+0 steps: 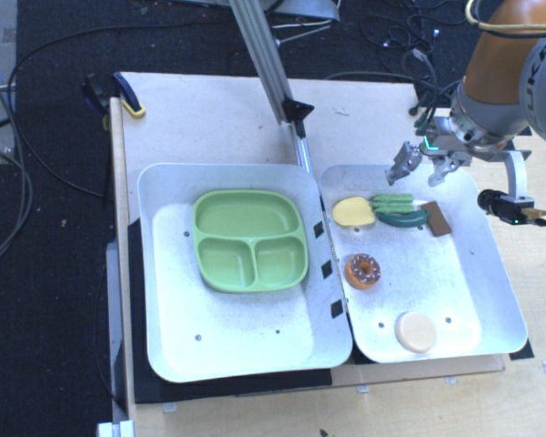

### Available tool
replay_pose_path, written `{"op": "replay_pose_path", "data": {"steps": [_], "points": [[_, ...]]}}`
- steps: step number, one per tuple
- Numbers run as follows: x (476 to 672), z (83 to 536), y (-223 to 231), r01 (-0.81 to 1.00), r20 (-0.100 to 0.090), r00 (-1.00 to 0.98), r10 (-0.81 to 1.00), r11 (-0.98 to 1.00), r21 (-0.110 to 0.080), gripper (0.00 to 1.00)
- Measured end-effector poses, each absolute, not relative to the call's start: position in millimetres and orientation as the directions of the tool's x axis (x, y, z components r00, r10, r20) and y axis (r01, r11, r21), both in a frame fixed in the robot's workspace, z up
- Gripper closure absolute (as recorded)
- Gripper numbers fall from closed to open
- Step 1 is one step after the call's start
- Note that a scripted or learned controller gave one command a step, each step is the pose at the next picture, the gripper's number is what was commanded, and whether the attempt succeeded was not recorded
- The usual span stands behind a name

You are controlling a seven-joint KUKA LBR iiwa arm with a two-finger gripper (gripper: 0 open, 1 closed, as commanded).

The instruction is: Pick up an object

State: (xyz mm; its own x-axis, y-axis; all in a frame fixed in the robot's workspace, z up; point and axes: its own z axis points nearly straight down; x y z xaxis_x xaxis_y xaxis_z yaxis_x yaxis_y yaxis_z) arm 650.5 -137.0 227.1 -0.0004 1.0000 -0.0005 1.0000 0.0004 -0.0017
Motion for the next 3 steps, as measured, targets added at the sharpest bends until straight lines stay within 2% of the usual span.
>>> {"op": "replay_pose_path", "data": {"steps": [1, 2, 3], "points": [[651.0, 228, -137, 1.000, -0.001, -0.001, 1.000, 0.001, 0.000, 0.00], [646.6, 164, -135, 1.000, 0.000, 0.000, 1.000, 0.000, -0.006, 0.00], [644.8, 111, -145, 1.000, -0.002, 0.001, 1.000, -0.001, 0.002, 0.00]]}}
